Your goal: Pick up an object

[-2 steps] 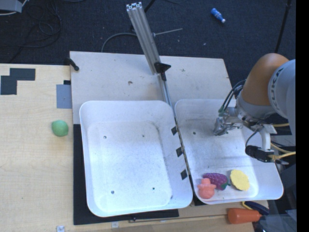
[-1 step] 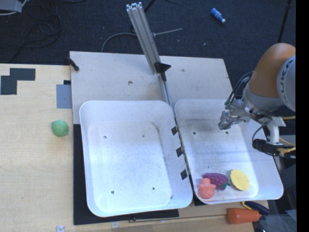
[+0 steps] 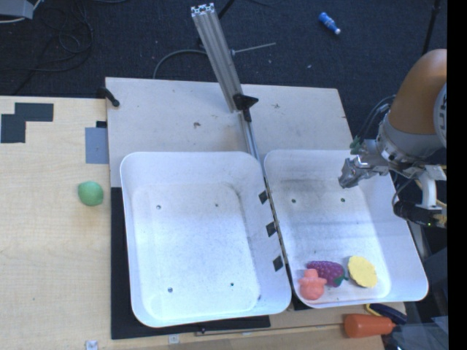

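on the wooden surface at the far left of the frame sits a small green ball [image 3: 90, 193], well apart from both bins. next comes the left bin [image 3: 146, 168], its floor showing nothing but a few dark specks. a slanted metal rail [image 3: 221, 58] runs from the top centre down toward the seam between the bins. the right bin [image 3: 398, 217] holds the likely targets, all bunched in its lower corner: an orange-pink toy [image 3: 312, 284], a purple bunch of grapes [image 3: 326, 270] touching it, and just beside those a yellow round piece [image 3: 363, 271]. an orange object [image 3: 368, 325] lies outside the bin, below its lower rim. the gripper [image 3: 352, 173] hangs over the upper part of the right bin, so the cluster lies toward the bottom of the frame from it, nearly straight down the picture and well apart. the grapes stretch roughly left to right; the yellow piece looks rounder with no clear long axis. whether the jaws are spread or pressed together cannot be told at this size and angle, and nothing is seen between them. the arm [image 3: 423, 100] enters from the right edge, its orange band high at the upper right, wrist bent down and leftward toward the bin. judging by this, the pick is not yet begun and needs a move toward the lower corner followed by a descent.
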`<state>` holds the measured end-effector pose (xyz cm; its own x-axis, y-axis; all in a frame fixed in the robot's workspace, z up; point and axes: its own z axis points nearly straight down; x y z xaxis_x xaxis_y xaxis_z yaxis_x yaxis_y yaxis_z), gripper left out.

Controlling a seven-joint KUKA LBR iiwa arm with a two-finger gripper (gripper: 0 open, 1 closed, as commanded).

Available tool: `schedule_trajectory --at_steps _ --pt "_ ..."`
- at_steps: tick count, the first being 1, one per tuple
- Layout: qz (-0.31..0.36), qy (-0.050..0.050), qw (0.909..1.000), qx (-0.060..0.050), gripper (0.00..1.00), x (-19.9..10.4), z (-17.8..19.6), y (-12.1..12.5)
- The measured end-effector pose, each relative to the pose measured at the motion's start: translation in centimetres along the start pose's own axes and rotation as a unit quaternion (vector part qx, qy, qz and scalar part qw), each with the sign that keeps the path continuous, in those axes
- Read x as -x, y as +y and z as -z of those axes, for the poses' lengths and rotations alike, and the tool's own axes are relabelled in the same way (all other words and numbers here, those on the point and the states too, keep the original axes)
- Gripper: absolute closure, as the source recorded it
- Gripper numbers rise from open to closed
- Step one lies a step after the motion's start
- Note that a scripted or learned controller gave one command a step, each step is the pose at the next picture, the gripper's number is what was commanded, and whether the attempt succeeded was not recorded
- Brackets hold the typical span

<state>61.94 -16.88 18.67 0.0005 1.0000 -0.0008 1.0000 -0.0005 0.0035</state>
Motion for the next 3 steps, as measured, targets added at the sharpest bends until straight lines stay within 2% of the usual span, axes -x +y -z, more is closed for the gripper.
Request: schedule_trajectory --at_steps 1,3 --pt "0.000 0.000 1.0000 0.001 1.00 -0.4 6.1 -0.3" --pt "0.002 0.001 1.0000 -0.002 1.00 -11.3 4.7 -1.2"
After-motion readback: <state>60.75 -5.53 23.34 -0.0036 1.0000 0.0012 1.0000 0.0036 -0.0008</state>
